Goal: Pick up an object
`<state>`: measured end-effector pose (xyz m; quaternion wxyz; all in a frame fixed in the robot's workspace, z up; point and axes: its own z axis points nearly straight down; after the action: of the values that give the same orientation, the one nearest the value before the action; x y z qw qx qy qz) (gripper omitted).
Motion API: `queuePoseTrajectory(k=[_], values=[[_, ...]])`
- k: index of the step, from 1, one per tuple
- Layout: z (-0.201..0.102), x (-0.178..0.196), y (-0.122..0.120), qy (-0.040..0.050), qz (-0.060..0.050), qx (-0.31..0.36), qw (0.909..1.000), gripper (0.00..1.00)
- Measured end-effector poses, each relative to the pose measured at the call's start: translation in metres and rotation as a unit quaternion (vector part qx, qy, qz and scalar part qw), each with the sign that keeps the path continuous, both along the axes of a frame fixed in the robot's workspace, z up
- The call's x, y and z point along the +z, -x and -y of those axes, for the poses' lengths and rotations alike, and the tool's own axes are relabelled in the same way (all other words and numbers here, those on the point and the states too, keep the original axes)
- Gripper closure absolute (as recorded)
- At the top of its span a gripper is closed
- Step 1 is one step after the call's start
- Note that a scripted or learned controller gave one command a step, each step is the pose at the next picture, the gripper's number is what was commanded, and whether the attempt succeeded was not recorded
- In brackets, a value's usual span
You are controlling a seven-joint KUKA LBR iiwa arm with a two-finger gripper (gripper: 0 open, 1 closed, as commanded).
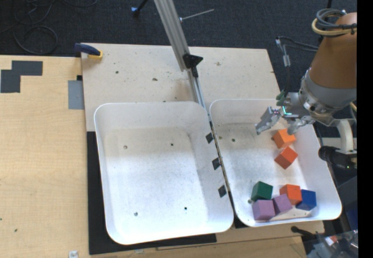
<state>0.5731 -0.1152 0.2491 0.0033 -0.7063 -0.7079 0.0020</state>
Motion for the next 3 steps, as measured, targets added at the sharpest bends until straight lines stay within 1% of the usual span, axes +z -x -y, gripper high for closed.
queuePoseTrajectory(k=[1, 2, 3], values=[[0.001, 0.002, -0.001, 0.0004, 0.002, -0.002, 1.0000, 0.00], [-0.004, -0.062, -0.002, 0.0000, -0.001, -0.001, 1.0000, 0.00], [-0.012, -0.122, -0.004, -0.0002, -0.001, -0.003, 1.0000, 0.00]])
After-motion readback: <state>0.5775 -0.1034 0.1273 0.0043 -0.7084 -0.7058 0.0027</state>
